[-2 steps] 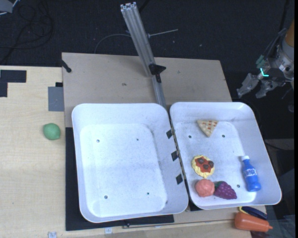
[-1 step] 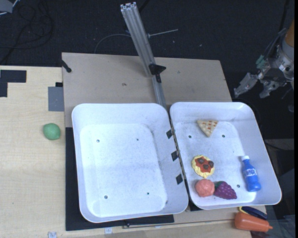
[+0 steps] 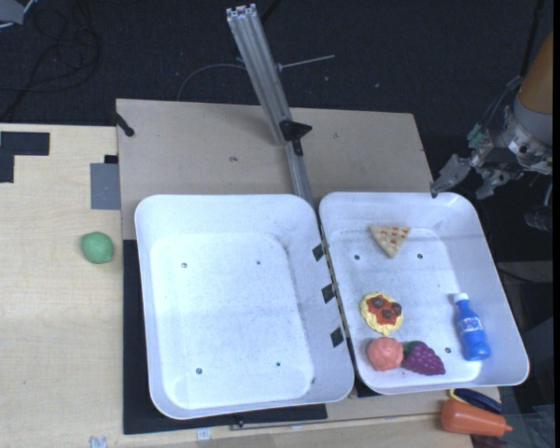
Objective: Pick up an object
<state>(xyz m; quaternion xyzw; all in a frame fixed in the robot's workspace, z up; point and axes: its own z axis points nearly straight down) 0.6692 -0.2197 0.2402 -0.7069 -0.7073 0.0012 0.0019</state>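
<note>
White plastic, the two bins take up most of the counter (image 3: pixel 215 147): the left bin (image 3: pixel 159 222) and the right bin (image 3: pixel 504 329). At the right bin's 1 o'clock corner hangs the hand (image 3: pixel 471 171), fingers spread apart with nothing between them, clear of every toy. Inside the right bin, a blue bottle (image 3: pixel 470 327) lies at 4 o'clock; it looks light, stiff and smooth, likely to roll, so closing across its body seems safest. Purple grapes (image 3: pixel 424 358) sit at 6 o'clock, touching a pink ball (image 3: pixel 385 354) that may slip from the fingers. A small pizza (image 3: pixel 382 313) sits just above them, flat and hard to catch. A waffle wedge (image 3: pixel 390 239) lies at 12 o'clock, nearest the hand.
</note>
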